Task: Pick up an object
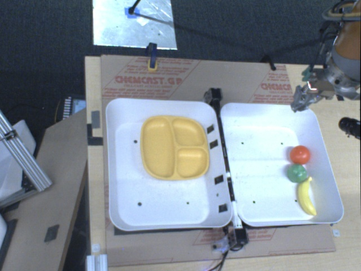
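Observation:
A red-orange ball-like fruit (300, 154), a green one (296, 173) and a yellow banana (306, 196) lie in a column along the right side of the right bin (265, 151). My gripper (300, 101) hangs above the far right corner of that bin, well behind the fruits and apart from them. Nothing shows between its fingers.
A yellow divided plate (174, 147) lies in the left bin (124, 196). A black clamp strip (220, 151) runs between the bins. Cardboard (186, 78) lies under both, with a shiny metal sheet (134, 14) on the floor behind.

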Robot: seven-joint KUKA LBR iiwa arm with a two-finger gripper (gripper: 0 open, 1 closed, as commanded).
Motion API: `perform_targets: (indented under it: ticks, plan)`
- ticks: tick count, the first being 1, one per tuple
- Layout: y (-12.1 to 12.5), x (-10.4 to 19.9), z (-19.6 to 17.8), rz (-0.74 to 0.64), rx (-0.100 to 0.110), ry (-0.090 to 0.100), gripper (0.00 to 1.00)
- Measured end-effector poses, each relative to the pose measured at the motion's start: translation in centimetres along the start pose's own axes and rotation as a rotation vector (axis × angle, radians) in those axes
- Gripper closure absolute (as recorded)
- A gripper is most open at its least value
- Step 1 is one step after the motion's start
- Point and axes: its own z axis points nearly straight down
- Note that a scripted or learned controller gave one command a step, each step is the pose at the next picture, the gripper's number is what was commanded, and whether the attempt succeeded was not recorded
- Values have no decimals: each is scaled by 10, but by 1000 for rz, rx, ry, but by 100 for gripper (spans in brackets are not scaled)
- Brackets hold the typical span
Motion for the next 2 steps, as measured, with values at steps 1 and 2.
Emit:
perform_targets:
  ticks: [1, 2]
  plan:
    - [-9, 50, 18, -4, 4, 3, 100]
    - [-15, 109, 30, -6, 3, 3, 100]
